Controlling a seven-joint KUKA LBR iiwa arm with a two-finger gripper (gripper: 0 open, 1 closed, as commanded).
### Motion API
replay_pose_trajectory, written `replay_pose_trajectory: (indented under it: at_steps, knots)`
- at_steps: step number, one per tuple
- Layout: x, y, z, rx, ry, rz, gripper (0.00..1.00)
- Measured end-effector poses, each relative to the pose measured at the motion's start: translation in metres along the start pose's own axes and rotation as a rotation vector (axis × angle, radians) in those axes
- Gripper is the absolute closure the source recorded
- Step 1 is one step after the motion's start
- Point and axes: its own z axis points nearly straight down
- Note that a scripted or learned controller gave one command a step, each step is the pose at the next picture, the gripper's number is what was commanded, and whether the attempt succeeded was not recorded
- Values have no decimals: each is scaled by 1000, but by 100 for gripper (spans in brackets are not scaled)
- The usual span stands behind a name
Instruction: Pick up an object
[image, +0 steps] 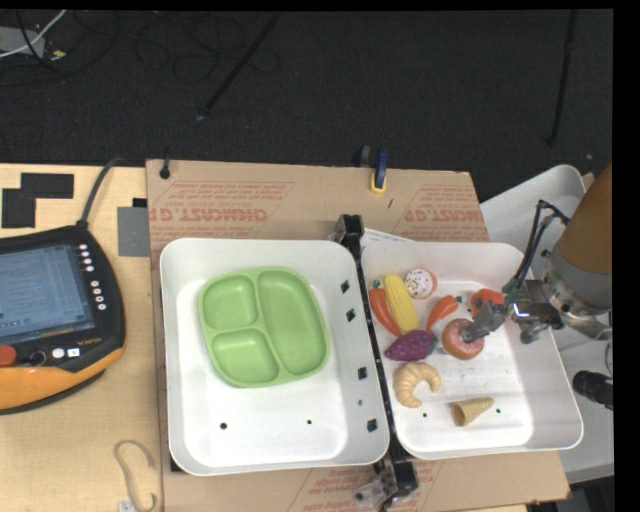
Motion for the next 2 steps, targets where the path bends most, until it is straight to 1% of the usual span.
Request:
replay_pose_trajectory:
  at_steps: [1,2]
  knots:
    - [0,2,-7,-13,-2,-2,0]
    - [2,5,57,-9,-1,-3,0]
